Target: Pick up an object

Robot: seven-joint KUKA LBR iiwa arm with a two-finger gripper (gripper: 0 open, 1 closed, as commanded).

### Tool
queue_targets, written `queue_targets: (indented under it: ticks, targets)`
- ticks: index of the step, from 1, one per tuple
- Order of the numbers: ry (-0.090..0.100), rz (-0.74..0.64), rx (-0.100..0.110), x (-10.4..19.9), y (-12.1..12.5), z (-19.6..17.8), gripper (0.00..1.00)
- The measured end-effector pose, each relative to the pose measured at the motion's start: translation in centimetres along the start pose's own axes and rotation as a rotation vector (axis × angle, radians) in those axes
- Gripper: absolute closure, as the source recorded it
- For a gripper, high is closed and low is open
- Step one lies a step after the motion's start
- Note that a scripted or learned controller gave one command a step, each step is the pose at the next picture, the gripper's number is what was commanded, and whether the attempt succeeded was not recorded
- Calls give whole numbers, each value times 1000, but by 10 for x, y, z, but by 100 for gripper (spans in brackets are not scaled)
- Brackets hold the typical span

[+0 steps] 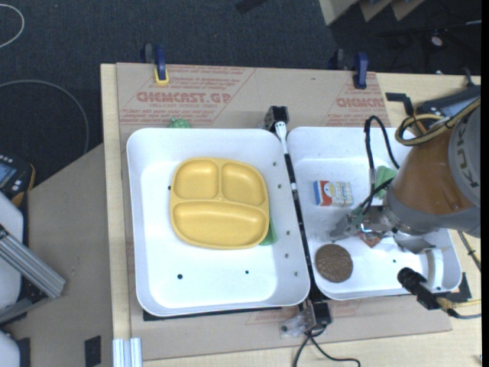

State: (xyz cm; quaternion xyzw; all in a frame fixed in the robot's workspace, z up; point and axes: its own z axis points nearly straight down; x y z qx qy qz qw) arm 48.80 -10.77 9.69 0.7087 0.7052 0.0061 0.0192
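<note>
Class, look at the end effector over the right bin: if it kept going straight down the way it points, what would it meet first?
Probably the floor of the right bin, between the small carton and the brown disc. The end effector is partly hidden, so depth is uncertain.

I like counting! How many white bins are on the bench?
2: one white bin on the left holding the yellow plate, the other bin beside it on the right.

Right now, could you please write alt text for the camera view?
A grey robot arm reaches from the right into the right white bin, its claw low between a small carton and a brown disc. The left bin holds a yellow divided plate.
</note>
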Motion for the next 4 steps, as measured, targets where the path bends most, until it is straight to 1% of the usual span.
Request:
queue_targets:
  ticks: [2, 3, 4]
  targets:
    - [-8, 5, -1, 4, 0, 0, 0]
    - [-8, 5, -2, 4, 0, 0, 0]
    - [-1, 0, 0, 1, 0, 0, 0]
